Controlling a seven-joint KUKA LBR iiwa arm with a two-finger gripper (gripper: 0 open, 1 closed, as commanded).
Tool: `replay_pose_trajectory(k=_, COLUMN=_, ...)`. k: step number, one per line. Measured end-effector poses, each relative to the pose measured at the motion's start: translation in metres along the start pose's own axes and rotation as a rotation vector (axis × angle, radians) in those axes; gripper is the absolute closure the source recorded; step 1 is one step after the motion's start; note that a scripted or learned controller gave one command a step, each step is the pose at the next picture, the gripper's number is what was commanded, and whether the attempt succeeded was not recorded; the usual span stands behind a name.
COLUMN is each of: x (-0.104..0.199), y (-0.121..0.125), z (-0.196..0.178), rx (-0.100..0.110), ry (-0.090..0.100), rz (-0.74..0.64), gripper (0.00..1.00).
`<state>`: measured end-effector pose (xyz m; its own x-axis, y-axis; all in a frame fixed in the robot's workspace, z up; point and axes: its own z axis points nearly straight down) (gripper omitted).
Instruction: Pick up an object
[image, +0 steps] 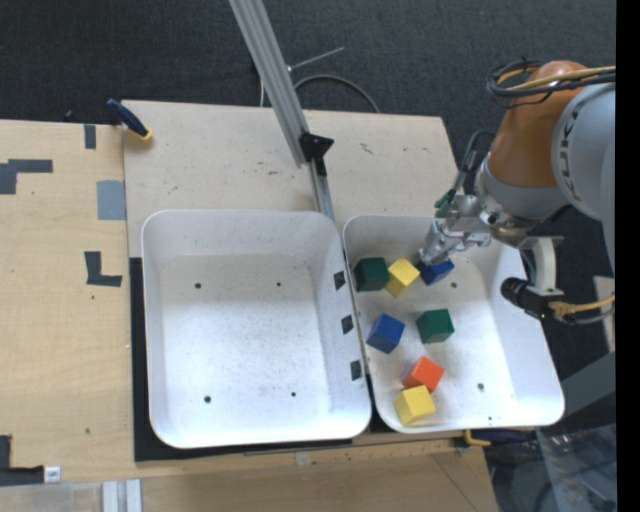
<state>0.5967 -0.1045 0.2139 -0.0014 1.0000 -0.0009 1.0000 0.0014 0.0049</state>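
Right shallow white plastic bin (520, 390): seven small cubes; dark green cube (371, 273) beside yellow cube (402, 276) near the back left; small blue cube (437, 270) just right of the yellow one, directly under the two-finger gripper (438, 255); fingers at the blue cube, grasp or release impossible to tell; second blue cube (385, 332) and second green cube (435, 325) mid-bin; orange cube (426, 373) touching a second yellow cube (414, 404) near the front. Left shallow white plastic bin (170, 330): alongside, rims touching. Grey arm with orange band (535, 130): entering from the right.
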Motion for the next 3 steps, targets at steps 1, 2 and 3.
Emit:
replay_pose_trajectory(k=1, x=0.056, y=0.011, z=0.001, rx=0.005, ry=0.003, rz=-0.005, gripper=1.0)
replay_pose_trajectory(k=2, x=0.115, y=0.019, z=0.004, rx=0.006, ry=0.003, rz=-0.006, gripper=1.0)
replay_pose_trajectory(k=3, x=0.166, y=0.027, z=0.006, rx=0.006, ry=0.003, rz=-0.005, gripper=1.0)
